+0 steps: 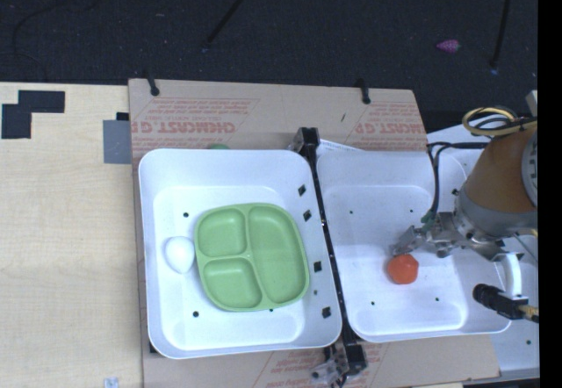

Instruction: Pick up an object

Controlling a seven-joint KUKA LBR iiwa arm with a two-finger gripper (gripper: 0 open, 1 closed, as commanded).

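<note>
A small red-orange ball (403, 269) lies on the floor of the right bin (378, 202), toward its front right. My gripper (420, 241) hangs just above and to the right of the ball, low over the bin, with the orange-banded wrist (502, 176) behind it at the right edge. In the left bin (167, 176) sits a green three-compartment plate (251, 256), and a white egg-shaped object (179, 254) rests against the plate's left side.
A black clamp strip (321, 237) runs along the seam between the two bins. Cardboard (263, 118) lies under and behind the bins. Cables (487, 120) loop at the right beside the arm. A pale wooden bench top (61, 246) extends to the left.
</note>
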